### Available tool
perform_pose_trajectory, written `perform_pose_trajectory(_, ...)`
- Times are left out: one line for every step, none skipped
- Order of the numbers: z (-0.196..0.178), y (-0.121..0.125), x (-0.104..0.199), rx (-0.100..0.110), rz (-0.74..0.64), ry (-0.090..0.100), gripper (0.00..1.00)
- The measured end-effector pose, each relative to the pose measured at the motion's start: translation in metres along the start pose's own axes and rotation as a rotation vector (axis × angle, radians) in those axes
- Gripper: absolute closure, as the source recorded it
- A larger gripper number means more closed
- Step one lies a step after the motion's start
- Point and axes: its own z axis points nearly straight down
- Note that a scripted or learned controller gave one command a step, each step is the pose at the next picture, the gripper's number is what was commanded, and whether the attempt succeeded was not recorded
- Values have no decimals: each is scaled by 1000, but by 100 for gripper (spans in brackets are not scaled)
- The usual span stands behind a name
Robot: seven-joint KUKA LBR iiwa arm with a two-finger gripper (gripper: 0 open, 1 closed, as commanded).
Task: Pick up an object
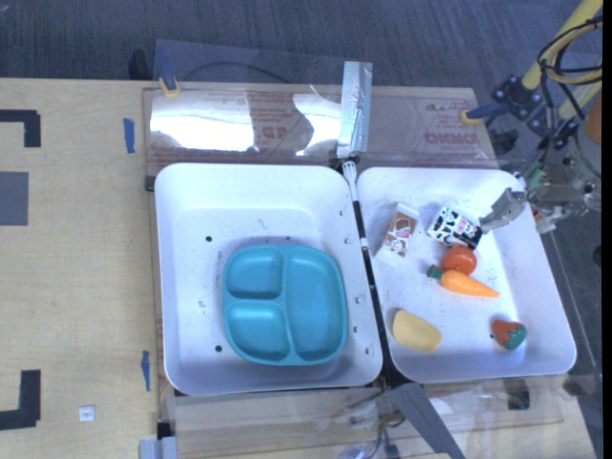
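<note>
Gripper [499,210] hovers beside the spotted box [452,226], grip unclear; approach step, next descend and close.

You are looking down from the one camera, fixed above the bench [67,256] and tilting slightly toward its far edge. It is sitting far enough back that both bins are fitting inside the picture, the left bin [182,208] near the middle and the right bin [545,304] toward the right edge. Dark floor is showing beyond the far edge, and the arm [564,175] is entering from the right.
</note>
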Motion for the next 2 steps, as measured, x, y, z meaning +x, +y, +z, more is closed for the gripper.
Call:
perform_pose_trajectory(164,42,9,-7,-31,-2,0)
perform_pose_trajectory(154,42,9,-8,-29,-2,100)
